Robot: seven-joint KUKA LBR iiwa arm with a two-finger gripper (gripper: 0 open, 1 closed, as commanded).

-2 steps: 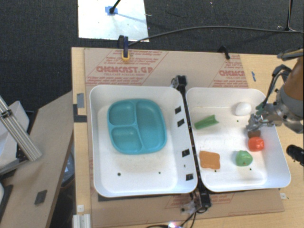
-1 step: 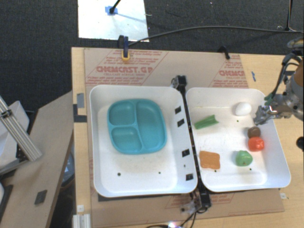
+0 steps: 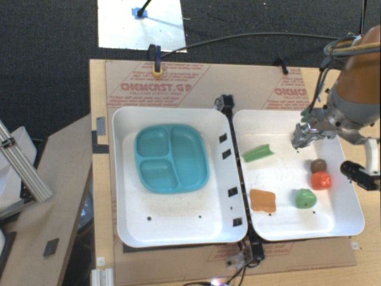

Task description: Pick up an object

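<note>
On your left, the left bin [image 3: 125, 219] holds a teal tray [image 3: 171, 158], flat and out of the way. Across the divider, the right bin [image 3: 351, 222] carries the pickable things, spread apart so each can be reached alone: a green pod [image 3: 257, 154], an orange block [image 3: 263, 200], a green ball [image 3: 305, 199], a brown piece [image 3: 318, 165] touching a red ball [image 3: 321, 181]. The gripper [image 3: 302, 134] hovers near the bin's back wall, above nothing; you cannot tell its state
</note>
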